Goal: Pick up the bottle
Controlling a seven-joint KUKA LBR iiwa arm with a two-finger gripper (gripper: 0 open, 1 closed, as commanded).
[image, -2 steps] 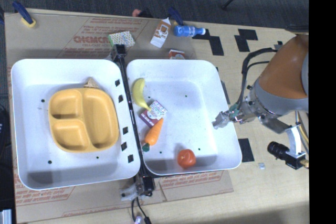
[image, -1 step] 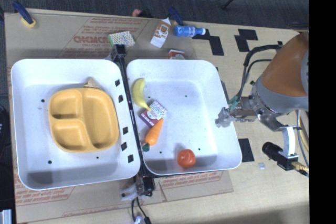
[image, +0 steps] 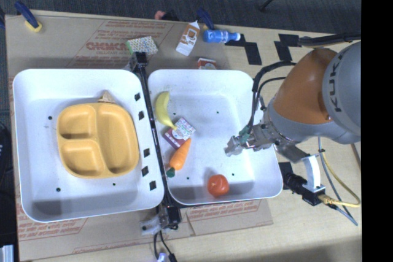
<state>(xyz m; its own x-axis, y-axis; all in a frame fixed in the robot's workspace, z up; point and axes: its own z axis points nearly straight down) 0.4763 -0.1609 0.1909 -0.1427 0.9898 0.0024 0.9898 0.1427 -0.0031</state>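
Hanging over the right bin (image: pixel 261 184), the gripper (image: pixel 235 146) is not holding anything; I cannot tell its state. The blue bottle (image: pixel 220 37) is lying far behind.

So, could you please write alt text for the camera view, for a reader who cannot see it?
A grey and orange arm holds its tool low over the right bin, which contains a banana, carrot and tomato. A blue bottle lies on the bench beyond the bins; the left bin holds a yellow tray.
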